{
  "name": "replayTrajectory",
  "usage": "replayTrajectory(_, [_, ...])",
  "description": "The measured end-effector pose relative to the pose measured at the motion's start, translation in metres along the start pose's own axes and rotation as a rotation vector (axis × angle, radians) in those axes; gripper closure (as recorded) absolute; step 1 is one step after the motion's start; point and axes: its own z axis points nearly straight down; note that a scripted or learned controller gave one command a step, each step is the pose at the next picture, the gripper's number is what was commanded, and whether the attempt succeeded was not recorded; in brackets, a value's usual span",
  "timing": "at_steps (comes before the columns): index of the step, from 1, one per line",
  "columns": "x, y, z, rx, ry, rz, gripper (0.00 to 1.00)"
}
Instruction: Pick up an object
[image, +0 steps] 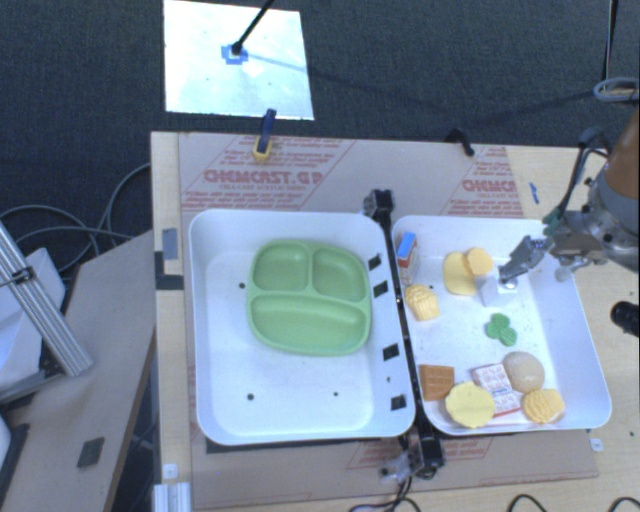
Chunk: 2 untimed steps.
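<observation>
- Gripper (508, 272) hanging over the upper part of the right bin (575, 330), arm (610, 205) coming in from the right edge; jaws too blurry and small to call, can't tell if spread or closed.
- Nothing visibly pinched between them.
- Just left of the tips: two yellow pieces (467, 270) side by side, very close, can't tell if touching.
- Right below the tips: small green leafy piece (500, 326), near but apart.
- Further left, by the bin's inner wall: corn-like yellow piece (421, 302) and above it a little blue and orange box (405, 248).
- Well below, along the bin's near edge: brown waffle square (436, 381), yellow round thing (470, 404), red-and-white packet (495, 385), beige egg-ish lump (523, 370), orange ridged piece (544, 405), all bunched together.
- Way off left: left bin (225, 400) with a green divided plate (308, 297) sitting in it.
</observation>
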Motion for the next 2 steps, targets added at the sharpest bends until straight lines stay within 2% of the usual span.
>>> replayTrajectory(1, [0.000, 0.002, -0.006, -0.011, -0.002, -0.003, 0.00])
replayTrajectory(2, [0.009, 0.006, 0.052, -0.008, -0.001, -0.001, 0.00])
